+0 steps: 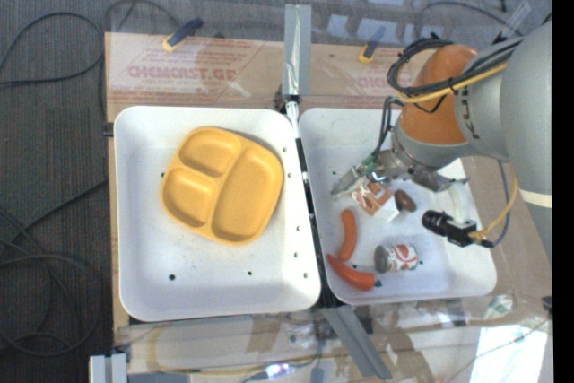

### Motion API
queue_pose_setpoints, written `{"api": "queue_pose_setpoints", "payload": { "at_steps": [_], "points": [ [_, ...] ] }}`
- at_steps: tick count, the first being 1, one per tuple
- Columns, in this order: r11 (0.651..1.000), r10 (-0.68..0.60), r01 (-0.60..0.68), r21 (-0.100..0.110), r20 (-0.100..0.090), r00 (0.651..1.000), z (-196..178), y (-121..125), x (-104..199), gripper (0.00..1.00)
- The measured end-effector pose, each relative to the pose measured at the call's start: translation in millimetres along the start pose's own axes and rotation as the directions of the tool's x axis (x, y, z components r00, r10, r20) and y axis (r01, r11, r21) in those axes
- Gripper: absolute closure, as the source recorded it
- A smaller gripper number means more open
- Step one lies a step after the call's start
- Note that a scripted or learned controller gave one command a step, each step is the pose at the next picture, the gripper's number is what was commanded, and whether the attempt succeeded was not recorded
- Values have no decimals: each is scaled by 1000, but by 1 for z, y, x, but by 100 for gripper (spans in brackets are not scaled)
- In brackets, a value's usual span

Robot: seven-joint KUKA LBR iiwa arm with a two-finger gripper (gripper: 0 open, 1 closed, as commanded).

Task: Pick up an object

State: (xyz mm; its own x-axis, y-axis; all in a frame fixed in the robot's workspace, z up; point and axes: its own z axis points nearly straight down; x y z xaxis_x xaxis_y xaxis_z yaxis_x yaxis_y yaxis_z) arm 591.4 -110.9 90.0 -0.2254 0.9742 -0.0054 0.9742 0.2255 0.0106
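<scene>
Approach step: the tool [375,179] hangs low in the right bin [466,278] over a small packet [369,198]; its grip state cannot be told. Next: close and lift.

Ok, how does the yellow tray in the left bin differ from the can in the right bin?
The yellow tray is far larger than the can. The tray is flat, with three compartments facing up; the can is a cylinder lying on its side. The tray is plain yellow; the can is red and white with a grey end. Neither is touched by the gripper.
</scene>
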Motion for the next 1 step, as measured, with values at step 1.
{"api": "queue_pose_setpoints", "payload": {
  "at_steps": [1],
  "points": [
    [1000, 0, 0, -2, -1, 1000, -9, 1, 0, 100]
  ]
}}
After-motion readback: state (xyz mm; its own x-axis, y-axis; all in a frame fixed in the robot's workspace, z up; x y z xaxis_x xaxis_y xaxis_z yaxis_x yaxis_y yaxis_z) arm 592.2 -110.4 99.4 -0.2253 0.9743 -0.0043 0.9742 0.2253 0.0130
